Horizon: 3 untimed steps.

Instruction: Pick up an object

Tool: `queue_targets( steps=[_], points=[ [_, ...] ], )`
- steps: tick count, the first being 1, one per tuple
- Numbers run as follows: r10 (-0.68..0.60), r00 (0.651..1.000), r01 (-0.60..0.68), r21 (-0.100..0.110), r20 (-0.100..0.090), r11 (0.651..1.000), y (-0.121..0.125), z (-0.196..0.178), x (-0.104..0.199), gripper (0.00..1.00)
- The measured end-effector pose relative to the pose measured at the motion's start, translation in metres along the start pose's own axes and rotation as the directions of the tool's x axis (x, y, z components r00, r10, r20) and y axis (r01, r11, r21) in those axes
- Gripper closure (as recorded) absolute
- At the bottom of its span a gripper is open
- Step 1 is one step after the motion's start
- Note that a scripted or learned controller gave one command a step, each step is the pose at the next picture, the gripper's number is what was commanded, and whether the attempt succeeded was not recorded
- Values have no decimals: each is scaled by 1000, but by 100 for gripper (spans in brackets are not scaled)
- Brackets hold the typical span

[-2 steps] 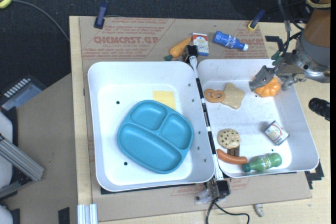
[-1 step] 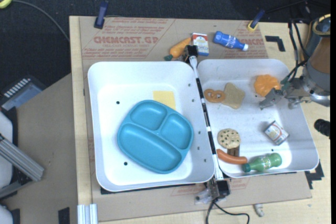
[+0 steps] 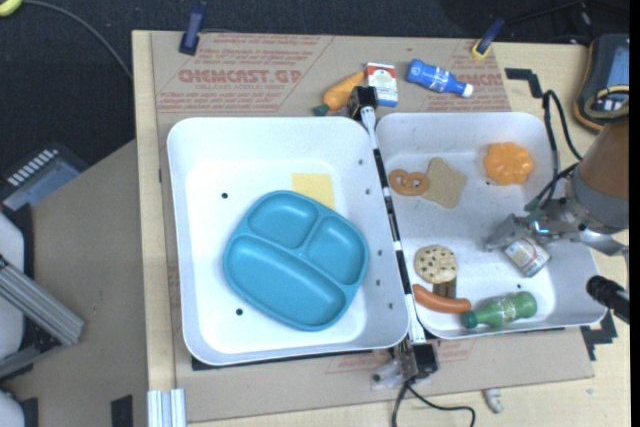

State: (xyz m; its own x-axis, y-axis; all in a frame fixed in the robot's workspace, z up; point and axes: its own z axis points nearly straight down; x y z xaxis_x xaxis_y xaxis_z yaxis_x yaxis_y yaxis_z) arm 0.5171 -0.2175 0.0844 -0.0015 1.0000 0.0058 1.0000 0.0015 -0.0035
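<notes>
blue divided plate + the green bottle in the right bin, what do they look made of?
Blue divided plate: likely moulded plastic, uniform colour, soft matte sheen, rounded compartment ridges. Green bottle: probably plastic too, glossy highlights along its body; looks like a toy, but the view is too coarse to be sure.

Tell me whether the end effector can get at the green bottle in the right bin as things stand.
Probably yes. The green bottle lies on its side near the right bin's front wall, uncovered from above. The end effector hangs just behind it. The sausage touches the bottle's left end, which may crowd a grasp there.
</notes>
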Motion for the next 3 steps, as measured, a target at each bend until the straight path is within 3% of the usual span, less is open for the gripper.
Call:
queue_targets(
  steps=[1, 2, 3],
  points=[
    [1, 1000, -1, -5, 4, 1000, 1, -11, -1, 100],
    [-1, 1000, 1, -5, 5, 1000, 45, -57, 97, 100],
    [0, 1000, 0, -5, 5, 1000, 71, -128, 157, 100]
  ],
)
